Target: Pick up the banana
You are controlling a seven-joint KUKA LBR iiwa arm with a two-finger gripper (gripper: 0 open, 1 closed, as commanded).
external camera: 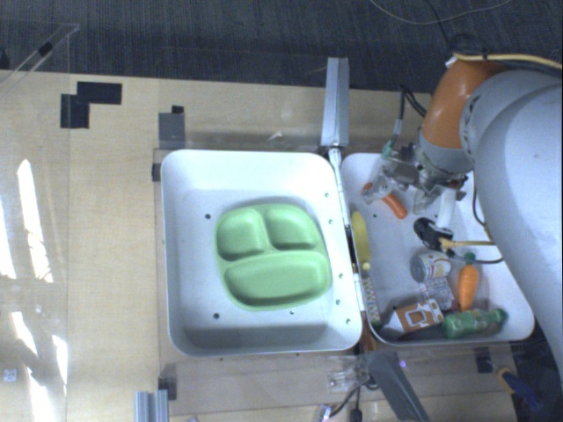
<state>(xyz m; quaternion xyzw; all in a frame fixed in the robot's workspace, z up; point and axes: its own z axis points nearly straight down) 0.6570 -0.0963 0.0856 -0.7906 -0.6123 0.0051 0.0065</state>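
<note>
a robotics lab: wooden bench (106,236) with metal brackets (336,104), taped markers (88,102), loose cables (440,7) on dark carpet.

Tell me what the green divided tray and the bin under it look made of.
Green tray: likely molded plastic, matte, with soft rounded compartment edges and even colour. Left bin: looks like smooth white plastic, slightly glossy, with rounded corners and small dark holes in its floor.
</note>
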